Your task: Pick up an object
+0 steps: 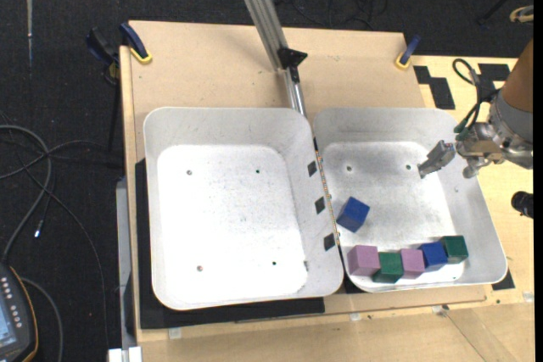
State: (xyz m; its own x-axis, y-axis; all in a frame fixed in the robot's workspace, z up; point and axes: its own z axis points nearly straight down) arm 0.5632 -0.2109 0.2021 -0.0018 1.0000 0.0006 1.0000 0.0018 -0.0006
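My gripper hangs over the right part of the right bin, reaching in from the right edge. Its two fingers stand apart, open, with nothing between them. A blue cube lies tilted near the bin's left wall, well to the left of and below the gripper. Along the bin's front wall sits a row of cubes: purple, green, purple, blue and green.
The left bin lies beside the right one, their rims meeting at the middle. A metal pole slants up from the back of the bench. Clamps sit at the bench's back corners.
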